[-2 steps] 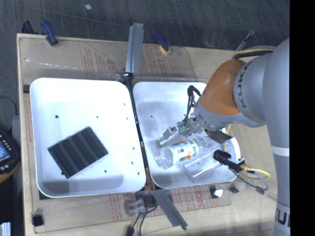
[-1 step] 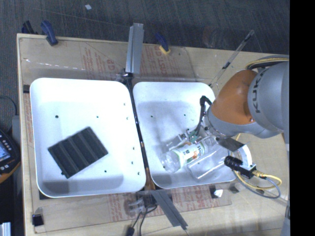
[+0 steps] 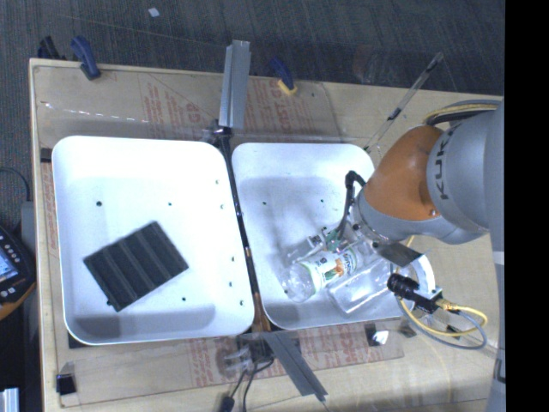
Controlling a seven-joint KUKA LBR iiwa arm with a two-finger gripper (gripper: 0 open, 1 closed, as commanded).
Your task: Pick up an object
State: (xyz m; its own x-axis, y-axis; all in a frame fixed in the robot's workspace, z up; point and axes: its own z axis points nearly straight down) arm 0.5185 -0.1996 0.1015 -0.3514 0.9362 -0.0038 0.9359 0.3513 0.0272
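- Clear bottle (image 3: 319,273) with green-orange label lies on its side, low in the right bin (image 3: 266,178);
- Gripper (image 3: 343,240) sits just above it; fingers' state: cannot tell;
- Dark ribbed slab (image 3: 135,264) in left bin (image 3: 111,157).

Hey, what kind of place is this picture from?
Likely a robotics lab test bench: a grey and orange robot arm reaches over two white bins, with blue clamps on the wooden board and loose cables.

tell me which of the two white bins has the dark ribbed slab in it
The left shallow white bin holds the dark ribbed rectangular slab; the right white bin holds a clear plastic bottle instead.
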